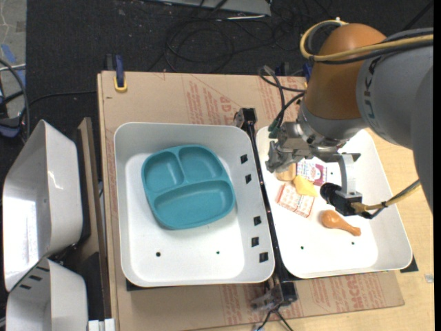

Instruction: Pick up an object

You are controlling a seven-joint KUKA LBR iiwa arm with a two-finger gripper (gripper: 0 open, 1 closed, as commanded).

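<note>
An approach is judged under way: the jaws (288,158), state untellable, are poised over the yellow piece (304,185), at the pink carton's (295,199) twelve o'clock.

Right bin's (386,254) near half lies bare — arm (358,74) blocks its far half.

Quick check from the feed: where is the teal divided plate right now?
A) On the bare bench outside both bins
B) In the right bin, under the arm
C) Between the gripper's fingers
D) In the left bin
D. The teal plate lies flat on the floor of the left bin, while the gripper is over the right bin, among the small items there.
</note>
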